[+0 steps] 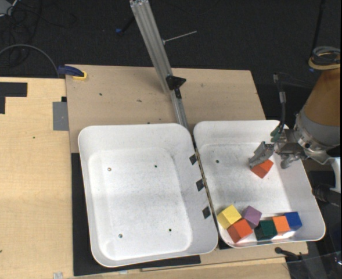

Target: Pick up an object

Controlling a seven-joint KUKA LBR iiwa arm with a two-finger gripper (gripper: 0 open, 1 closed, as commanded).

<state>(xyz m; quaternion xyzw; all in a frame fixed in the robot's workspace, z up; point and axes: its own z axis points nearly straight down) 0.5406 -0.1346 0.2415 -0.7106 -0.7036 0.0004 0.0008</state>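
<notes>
My gripper (273,159) hangs over the upper right part of the right bin (234,133), with its two grey fingers spread apart. An orange-red block (262,168) sits tilted just under the left fingertip (259,156), touching or nearly touching it. It is not gripped between both fingers. At the bin's near edge lies a cluster of blocks: yellow (230,215), purple (252,215), red (239,230), green (265,229), orange (281,223) and blue (293,220).
The left bin (95,141) lies beside the right one, with black clips (197,173) along the shared rim. A slanted aluminium rail (156,45) rises behind the bins. The arm's orange band (324,97) stands at the right.
</notes>
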